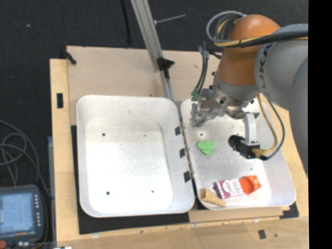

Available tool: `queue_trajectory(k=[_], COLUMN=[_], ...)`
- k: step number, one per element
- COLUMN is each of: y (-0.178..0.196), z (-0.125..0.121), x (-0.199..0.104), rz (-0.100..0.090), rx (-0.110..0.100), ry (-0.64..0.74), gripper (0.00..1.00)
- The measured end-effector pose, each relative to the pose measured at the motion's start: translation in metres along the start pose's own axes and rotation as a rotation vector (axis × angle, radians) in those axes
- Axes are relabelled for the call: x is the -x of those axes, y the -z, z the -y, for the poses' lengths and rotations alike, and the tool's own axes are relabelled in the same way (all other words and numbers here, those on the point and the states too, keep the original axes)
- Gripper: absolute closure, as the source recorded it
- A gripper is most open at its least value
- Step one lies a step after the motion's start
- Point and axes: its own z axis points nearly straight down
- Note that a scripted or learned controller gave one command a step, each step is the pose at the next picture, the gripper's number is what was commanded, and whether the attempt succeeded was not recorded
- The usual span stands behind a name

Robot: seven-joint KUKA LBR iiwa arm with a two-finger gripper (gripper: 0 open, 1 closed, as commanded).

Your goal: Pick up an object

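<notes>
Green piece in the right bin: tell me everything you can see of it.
The green piece is small, bright green, flat-looking and roughly heart-shaped, of one plain colour; its material is too small to tell. It lies alone on the floor of the right bin, in its left part near the divide between the bins. Nothing touches it. The gripper hangs above and a little left of it in the view, apart from it.

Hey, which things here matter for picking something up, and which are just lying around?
Part of the job:
gripper, above the right bin
green piece
carton
tan piece at the bin's near edge

Just lying about:
left bin
metal pole
screen and cables beside the bench
</notes>
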Motion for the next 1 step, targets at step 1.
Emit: queue_trajectory(k=[1], y=[-0.0115], z=[-0.0153], x=[-0.0482], rz=[0.002], rx=[0.000], ry=[-0.001], gripper=[1.00])
